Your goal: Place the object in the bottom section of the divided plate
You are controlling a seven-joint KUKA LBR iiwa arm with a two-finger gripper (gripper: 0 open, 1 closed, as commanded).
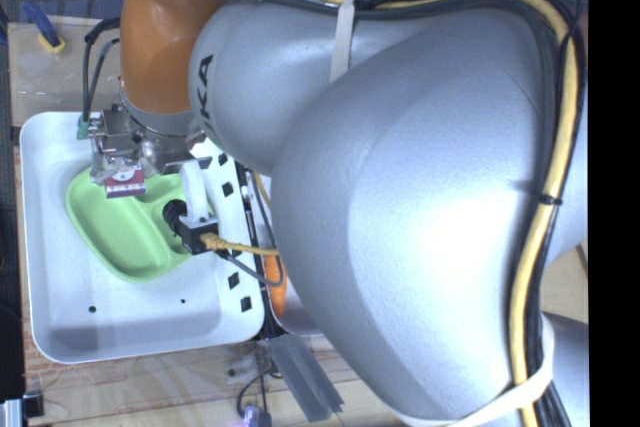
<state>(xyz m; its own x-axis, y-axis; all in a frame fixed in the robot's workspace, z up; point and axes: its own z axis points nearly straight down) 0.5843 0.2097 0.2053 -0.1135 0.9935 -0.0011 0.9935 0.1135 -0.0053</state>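
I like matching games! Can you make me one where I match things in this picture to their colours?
Things:
1. shallow plastic bin
2. curved divided plate
3. round band above the robot's wrist
4. big rounded arm shell

Colours:
A. orange
B. grey
C. white
D. light green

Pairs: 1-C, 2-D, 3-A, 4-B

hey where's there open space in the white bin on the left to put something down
Bare floor runs along the near side of the left bin, between the green divided plate and the front rim, and down the strip left of the plate. The bin's far and right parts are crowded by the arm and its wrist hardware.
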